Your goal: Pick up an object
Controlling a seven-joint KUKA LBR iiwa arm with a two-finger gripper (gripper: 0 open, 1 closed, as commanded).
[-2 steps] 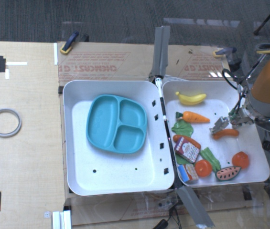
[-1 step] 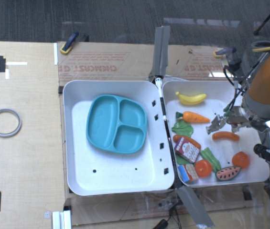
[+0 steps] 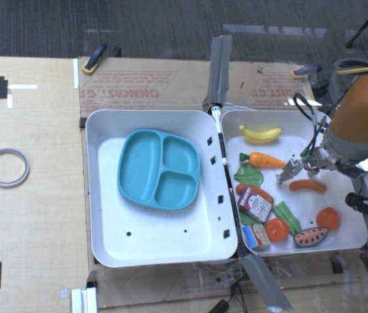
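Observation:
The right bin (image 3: 359,237) holds several toy foods. Among them are a yellow banana (image 3: 260,134), an orange carrot (image 3: 266,160), a green leaf (image 3: 247,175), a red sausage (image 3: 307,186) and a red packet (image 3: 256,203). Two tomatoes (image 3: 277,229) (image 3: 327,218) and a watermelon slice (image 3: 310,237) lie near the front. My gripper (image 3: 290,171) hangs low in this bin, between the carrot's right end and the sausage. I see nothing held in it.
In the left bin (image 3: 105,240) rests a blue divided plate (image 3: 159,169). A roll of tape (image 3: 6,167) lies on the bench at far left. A blue and yellow clamp (image 3: 95,57) sits behind the bins on cardboard.

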